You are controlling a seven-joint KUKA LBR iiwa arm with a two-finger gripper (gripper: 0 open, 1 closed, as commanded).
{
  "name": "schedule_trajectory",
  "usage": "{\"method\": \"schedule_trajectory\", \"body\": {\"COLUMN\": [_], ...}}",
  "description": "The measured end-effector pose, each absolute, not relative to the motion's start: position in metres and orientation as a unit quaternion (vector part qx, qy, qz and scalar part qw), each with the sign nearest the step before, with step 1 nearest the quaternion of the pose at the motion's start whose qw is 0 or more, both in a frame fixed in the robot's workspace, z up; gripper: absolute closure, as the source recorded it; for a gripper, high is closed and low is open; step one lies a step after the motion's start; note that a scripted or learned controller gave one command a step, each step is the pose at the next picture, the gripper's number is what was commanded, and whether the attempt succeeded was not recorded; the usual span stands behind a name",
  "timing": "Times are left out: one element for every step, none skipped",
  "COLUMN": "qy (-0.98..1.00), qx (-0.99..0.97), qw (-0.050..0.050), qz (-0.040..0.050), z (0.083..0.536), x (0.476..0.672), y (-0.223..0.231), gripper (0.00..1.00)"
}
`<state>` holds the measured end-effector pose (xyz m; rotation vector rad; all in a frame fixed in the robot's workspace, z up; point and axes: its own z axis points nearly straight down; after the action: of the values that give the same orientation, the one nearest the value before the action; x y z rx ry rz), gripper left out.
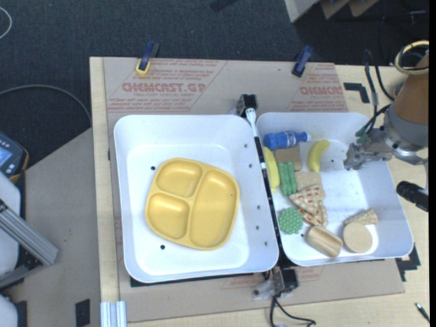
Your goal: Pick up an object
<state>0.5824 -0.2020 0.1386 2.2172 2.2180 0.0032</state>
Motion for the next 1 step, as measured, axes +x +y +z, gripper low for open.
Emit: {"method": "schedule_trajectory", "body": {"qy": [0.707], "qx": [0.707], "qw": [0.003], "qz": [0.0011], "z": [0.1821], "x": [0.5834], "y": [-0.2057], "gripper": [1.0]}}
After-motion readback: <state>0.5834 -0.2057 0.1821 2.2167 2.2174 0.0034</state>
